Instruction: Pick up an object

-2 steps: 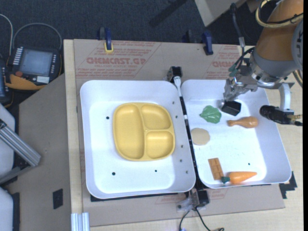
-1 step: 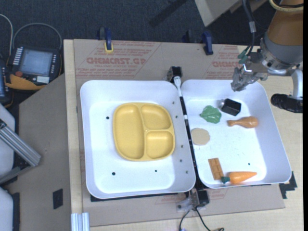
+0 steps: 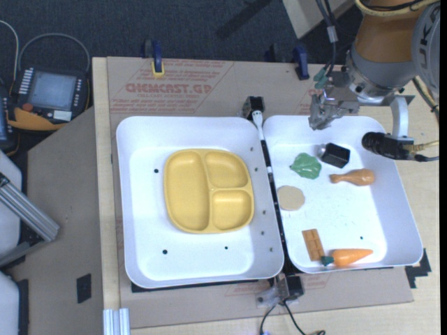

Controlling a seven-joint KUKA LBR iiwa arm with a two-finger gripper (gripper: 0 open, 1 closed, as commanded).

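On the brown cardboard-covered worktop (image 3: 188, 82), two shallow white plastic bins sit side by side, edges touching along the centre line. The left bin (image 3: 140, 145) holds one yellow plastic divided plate with three compartments (image 3: 208, 190), lying flat near the bin's middle. The right bin (image 3: 398, 215) holds six small items, all resting on the bin floor. A green crumpled leaf-shaped toy (image 3: 306, 165) lies in the upper middle of that bin, with a small black rectangular block (image 3: 336, 155) just beside it on the right. A tan toy chicken drumstick (image 3: 353, 178) lies to the right of both, below the block. A round beige flat disc (image 3: 290, 198) sits near the bin's left wall, below the green toy. A brown rectangular wafer-like piece (image 3: 312, 243) lies near the lower edge, and an orange toy carrot with a green tip (image 3: 348, 257) lies just beside it, along the front wall.

The grey arm with its orange band (image 3: 387, 33) enters from the upper right. The metal pincer (image 3: 325, 117) hangs over the far edge of the right bin, apart from every item; nothing is seen between its fingers, and whether they stand apart or together cannot be told. A black handheld control pendant with a screen (image 3: 49, 93) rests off the worktop at upper left.
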